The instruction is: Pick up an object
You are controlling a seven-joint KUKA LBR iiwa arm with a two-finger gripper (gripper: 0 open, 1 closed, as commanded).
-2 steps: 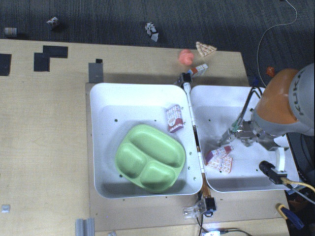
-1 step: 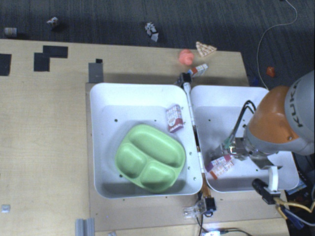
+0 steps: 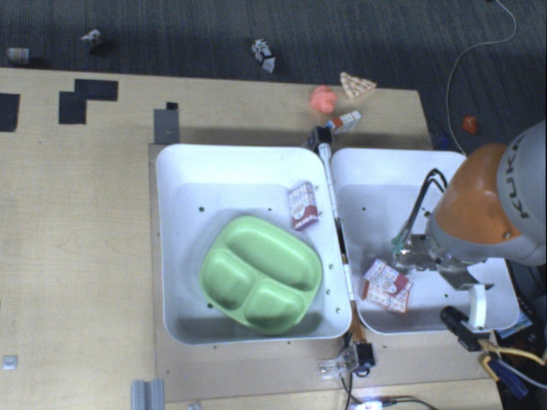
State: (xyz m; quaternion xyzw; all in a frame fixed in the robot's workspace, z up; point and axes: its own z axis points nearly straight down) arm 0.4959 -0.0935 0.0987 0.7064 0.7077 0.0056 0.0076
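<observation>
The arm (image 3: 491, 207) reaches in from the right and hangs over the right bin (image 3: 376, 173). Its jaws (image 3: 408, 254) sit low near the bin floor, just beside a red-and-white packet (image 3: 387, 285) lying flat at the bin's near left corner. Whether the jaws are spread or pressed together cannot be told from here; the wrist body hides them. The packet lies on the bin floor, not visibly between the jaws.

In the left bin (image 3: 171, 229) a green divided tray (image 3: 261, 272) rests tilted across the floor, and a second small red-and-white carton (image 3: 302, 205) stands near the right wall. On the tabletop (image 3: 77, 254) behind the bins lie a pink ball (image 3: 323, 100) and a wedge-shaped toy (image 3: 357, 84).
</observation>
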